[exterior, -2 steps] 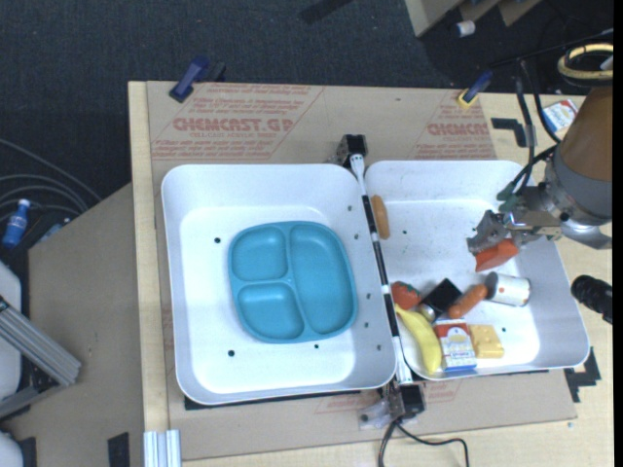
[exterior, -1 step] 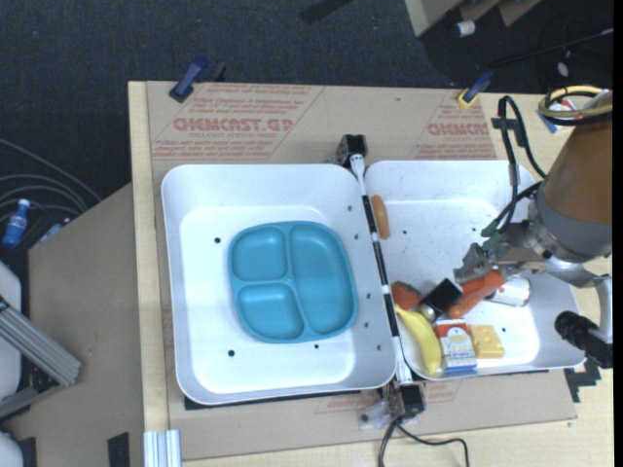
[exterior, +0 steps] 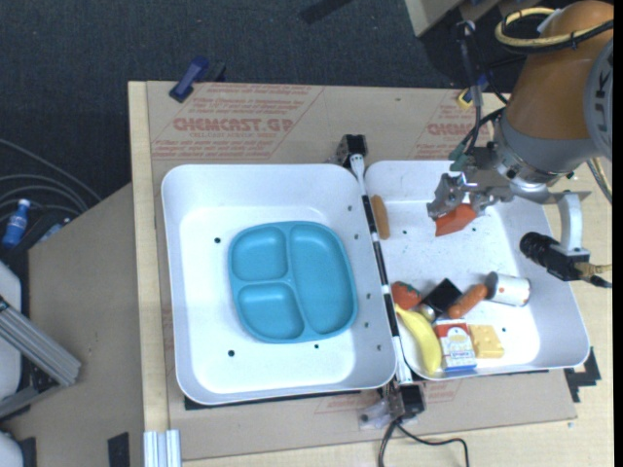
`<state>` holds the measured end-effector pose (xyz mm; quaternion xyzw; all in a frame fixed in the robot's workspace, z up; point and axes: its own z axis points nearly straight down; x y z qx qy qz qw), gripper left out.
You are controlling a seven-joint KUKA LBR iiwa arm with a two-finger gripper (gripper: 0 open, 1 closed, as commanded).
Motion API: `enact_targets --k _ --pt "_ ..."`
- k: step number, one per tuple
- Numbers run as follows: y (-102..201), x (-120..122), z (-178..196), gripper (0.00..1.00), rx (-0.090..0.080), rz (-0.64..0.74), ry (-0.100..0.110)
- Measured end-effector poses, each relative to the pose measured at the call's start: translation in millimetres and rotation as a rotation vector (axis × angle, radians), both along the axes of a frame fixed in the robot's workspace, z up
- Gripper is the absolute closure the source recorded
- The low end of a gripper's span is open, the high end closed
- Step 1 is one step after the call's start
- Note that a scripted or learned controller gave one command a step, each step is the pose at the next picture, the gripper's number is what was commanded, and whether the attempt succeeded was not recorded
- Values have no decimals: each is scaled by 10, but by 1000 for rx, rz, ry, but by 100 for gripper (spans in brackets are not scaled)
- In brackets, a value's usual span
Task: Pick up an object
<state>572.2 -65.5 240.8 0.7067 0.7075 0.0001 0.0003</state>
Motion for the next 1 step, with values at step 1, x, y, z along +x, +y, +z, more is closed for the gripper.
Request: enact_targets --k 1 --pt "325 -898 137 100 1 -1 4"
